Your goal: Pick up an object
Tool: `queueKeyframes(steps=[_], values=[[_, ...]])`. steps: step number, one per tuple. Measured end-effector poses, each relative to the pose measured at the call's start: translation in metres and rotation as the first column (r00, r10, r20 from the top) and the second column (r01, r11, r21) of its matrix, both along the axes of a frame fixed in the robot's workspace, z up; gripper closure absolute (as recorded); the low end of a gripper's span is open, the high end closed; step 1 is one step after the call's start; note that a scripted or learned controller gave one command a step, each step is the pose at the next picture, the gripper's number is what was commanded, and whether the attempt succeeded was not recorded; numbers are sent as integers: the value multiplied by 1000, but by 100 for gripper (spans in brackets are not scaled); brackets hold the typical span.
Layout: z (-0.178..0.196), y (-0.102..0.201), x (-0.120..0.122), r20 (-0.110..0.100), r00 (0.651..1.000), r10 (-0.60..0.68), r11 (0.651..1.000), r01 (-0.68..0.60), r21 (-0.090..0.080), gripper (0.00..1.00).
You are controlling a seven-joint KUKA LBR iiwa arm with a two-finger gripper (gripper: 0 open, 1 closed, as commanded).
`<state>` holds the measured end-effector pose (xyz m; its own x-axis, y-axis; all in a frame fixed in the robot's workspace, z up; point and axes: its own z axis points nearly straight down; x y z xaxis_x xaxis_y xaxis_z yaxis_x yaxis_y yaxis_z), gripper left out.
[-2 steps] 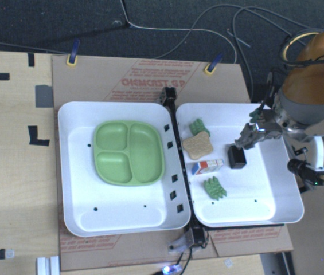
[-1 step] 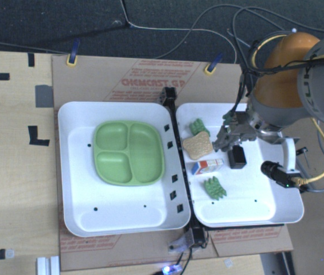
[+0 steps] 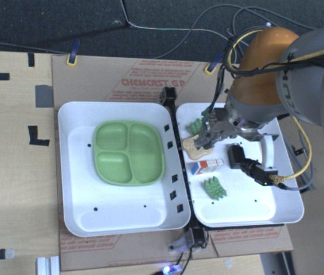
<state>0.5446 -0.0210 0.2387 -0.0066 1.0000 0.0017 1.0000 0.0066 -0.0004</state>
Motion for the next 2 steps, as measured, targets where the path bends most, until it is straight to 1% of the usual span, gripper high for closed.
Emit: queueKeyframes(steps=[1, 2], values=[[-12, 46, -2, -3, 1000, -1, 1000, 1, -1, 100], [-17, 107, -9, -3, 1000, 1, 1000, -1, 0, 100]])
